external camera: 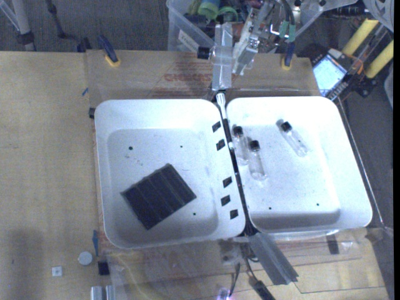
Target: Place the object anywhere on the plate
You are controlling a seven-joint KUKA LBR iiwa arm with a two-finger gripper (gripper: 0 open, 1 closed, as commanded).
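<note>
- We see the gripper (242, 50) up past the far edge of the bins, above the seam between them, touching nothing; we cannot tell its state.
- Three clear vials with black caps (255, 158) lie in the right bin (325, 212): two near its left wall, one further right.
- Dark ridged plate (159, 195) lies flat in the left bin (119, 114).

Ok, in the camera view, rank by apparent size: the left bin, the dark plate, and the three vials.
1. Left bin
2. Dark plate, lying inside that bin
3. The vials: far-right vial, middle vial and the vial by the divider look too alike to rank.
</note>
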